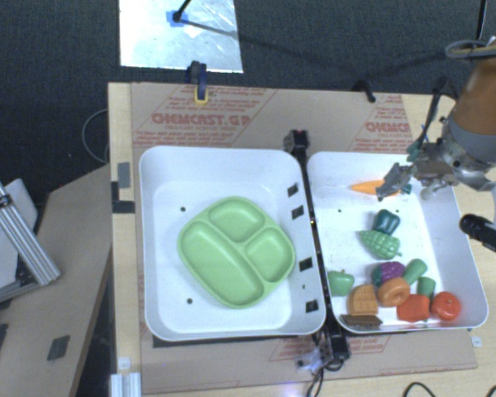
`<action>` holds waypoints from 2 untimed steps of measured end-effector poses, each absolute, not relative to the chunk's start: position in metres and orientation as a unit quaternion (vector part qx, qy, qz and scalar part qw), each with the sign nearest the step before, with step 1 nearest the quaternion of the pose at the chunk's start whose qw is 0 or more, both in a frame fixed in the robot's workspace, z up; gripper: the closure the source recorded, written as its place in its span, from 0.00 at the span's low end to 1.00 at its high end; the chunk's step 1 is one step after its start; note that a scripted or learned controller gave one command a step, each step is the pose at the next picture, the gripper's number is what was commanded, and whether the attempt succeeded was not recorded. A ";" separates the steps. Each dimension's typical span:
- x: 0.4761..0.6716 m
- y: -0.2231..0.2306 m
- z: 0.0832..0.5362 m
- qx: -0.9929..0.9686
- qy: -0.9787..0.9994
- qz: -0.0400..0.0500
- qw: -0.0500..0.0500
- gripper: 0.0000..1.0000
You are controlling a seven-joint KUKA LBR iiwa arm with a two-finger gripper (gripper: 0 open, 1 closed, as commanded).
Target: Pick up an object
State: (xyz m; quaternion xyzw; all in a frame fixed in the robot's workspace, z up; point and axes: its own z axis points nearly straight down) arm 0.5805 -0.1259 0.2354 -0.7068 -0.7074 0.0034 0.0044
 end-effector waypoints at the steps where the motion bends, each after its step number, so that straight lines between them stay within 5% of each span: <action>1: 0.583 -0.126 0.242 -0.706 -0.708 0.000 -0.001 0.00; 2: 0.592 -0.120 0.194 -0.705 -0.709 0.000 0.001 0.00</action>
